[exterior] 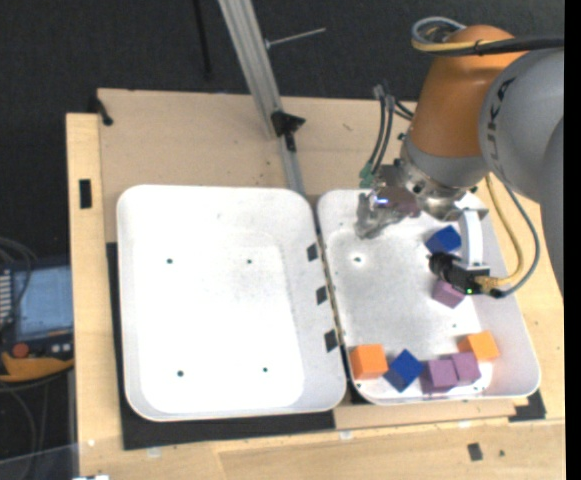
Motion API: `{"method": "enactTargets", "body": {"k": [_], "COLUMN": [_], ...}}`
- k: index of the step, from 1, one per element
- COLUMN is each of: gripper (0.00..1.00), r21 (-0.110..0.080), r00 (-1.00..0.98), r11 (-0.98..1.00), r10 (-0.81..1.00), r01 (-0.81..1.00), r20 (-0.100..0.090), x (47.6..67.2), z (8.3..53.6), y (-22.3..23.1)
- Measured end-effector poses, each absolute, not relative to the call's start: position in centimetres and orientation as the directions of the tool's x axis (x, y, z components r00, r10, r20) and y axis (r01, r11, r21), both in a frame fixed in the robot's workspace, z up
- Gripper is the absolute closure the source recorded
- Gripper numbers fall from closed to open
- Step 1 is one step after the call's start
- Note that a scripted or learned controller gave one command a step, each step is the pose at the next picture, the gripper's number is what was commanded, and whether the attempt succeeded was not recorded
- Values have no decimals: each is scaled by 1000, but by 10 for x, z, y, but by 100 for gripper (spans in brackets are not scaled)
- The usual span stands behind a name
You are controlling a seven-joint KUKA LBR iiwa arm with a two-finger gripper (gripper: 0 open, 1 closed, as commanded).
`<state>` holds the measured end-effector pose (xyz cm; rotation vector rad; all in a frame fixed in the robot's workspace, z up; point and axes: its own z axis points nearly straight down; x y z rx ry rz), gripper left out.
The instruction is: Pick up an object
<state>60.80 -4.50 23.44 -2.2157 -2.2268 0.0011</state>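
Over the right bin (510,368), the fingers (370,218) hang, their opening unclear, no legible writing anywhere.

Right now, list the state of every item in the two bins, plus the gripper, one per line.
gripper: low over the right bin's far left corner, nothing seen in it
left bin: holds no blocks
right bin: holds the blocks
blue block: resting under the wrist
purple block: resting mid-bin
orange block: resting at the near edge
dark blue block: resting beside it
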Motion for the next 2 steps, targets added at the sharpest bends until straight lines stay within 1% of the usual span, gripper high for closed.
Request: {"method": "enactTargets", "body": {"k": [1,2], "gripper": [100,100], "r21": [0,-2], "r00": [-8,-7], "r11": [8,7], "r10": [1000,1000], "r01": [1000,1000], "r20": [3,1], "x": [602,586], "z": [239,234], "y": [18,64]}}
